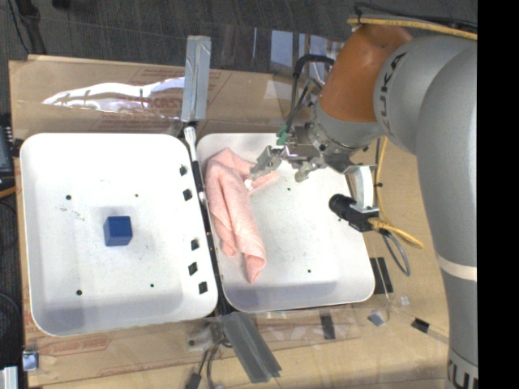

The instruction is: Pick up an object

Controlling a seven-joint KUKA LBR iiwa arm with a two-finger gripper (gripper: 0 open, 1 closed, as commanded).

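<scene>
Partial dark lettering runs down the grey arm housing (422,96) beside the orange band (361,75); it cannot be read in full. Faint reddish print on the brown cardboard sheet (105,83) behind the bins, under a strip of clear shiny film (113,94), is too blurred to make out.

The two-finger metal gripper (261,168) sits low over the rear part of the right shallow white plastic bin (349,274), its tips at the upper right edge of the crumpled pink cloth (233,209). Whether the tips are spread or closed on the fabric cannot be told from this view.

The pink cloth lies along the left wall of the right bin, running from the rear corner towards the front. The floor of that bin to the right of the cloth is bare white surface up to the right and front rims.

The small blue cube (118,230) rests on the floor of the left shallow white plastic bin (49,160), left of centre, well apart from all four walls. Black clips (195,241) line the seam where the two bins meet.
</scene>
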